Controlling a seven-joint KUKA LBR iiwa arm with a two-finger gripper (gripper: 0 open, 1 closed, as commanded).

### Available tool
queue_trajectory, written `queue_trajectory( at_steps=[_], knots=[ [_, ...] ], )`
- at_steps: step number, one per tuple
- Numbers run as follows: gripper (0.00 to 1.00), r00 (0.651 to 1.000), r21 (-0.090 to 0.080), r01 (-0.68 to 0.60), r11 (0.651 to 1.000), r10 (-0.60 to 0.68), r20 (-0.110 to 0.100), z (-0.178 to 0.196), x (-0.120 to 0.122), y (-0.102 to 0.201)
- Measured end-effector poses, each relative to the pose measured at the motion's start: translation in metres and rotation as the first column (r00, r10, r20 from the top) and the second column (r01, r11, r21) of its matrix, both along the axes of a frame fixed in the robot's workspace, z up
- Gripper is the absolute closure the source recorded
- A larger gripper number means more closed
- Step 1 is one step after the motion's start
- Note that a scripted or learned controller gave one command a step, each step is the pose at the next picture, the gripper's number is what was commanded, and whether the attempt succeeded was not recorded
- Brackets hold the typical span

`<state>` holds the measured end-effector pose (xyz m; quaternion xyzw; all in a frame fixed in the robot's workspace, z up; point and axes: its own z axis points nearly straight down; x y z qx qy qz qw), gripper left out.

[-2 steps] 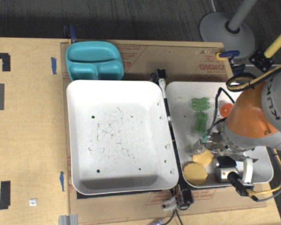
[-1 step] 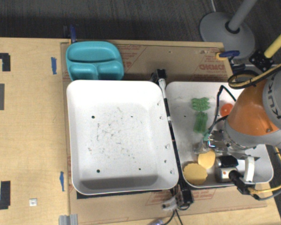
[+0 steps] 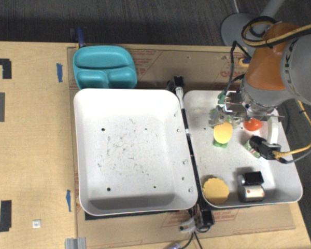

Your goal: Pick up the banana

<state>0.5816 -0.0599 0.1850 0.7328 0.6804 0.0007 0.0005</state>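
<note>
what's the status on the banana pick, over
Gripper low in right bin, directly over yellow banana; grasp unconfirmed. Red piece and yellow disc nearby, not blocking.

Evenly lit from overhead, bright, slightly washed out on the white bins [image 3: 129, 139]. Soft shadow along near rim of left bin. Dark floor [image 3: 145, 9] at top underexposed. Mild softness throughout, low resolution, small items indistinct.
</note>
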Motion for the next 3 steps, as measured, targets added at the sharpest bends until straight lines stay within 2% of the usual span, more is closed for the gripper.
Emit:
queue_trajectory(
  at_steps=[1, 3],
  knots=[
    [1.00, 0.995, 0.000, 0.101, 0.995, -0.101, -0.005, -0.001, -0.097, 0.018],
    [1.00, 0.995, 0.000, 0.102, 0.995, -0.102, 0.001, 0.020, -0.095, 0.018]
  ],
)
